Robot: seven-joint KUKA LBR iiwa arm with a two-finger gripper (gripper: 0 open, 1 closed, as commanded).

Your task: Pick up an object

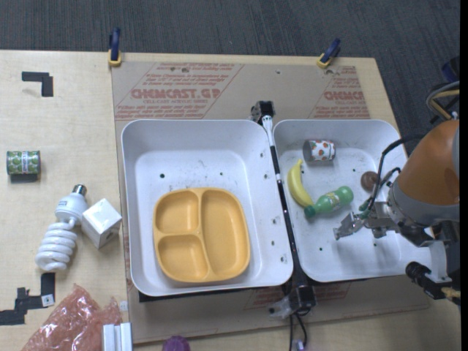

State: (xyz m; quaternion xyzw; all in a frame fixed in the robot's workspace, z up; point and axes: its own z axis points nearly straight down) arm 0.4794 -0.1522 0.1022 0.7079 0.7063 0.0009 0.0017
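Dark carpet lies behind the pale surface [66, 123] with its two white bins. In the right bin [387, 134] you see a banana [296, 184], a green bottle [330, 201] and a small can [319, 150]. The gripper [351, 226] hangs low just beside the bottle, its fingers narrow and holding nothing. I judge this is the approach step; next you must bring them around the bottle.

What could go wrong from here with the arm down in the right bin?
The hand sits low over the right bin, just below the green bottle. The bottle lies next to the banana, so a grab could nudge both or catch neither. The hand may also close on bare bin floor. The brown object is partly hidden by the arm, so a sweep could knock it.
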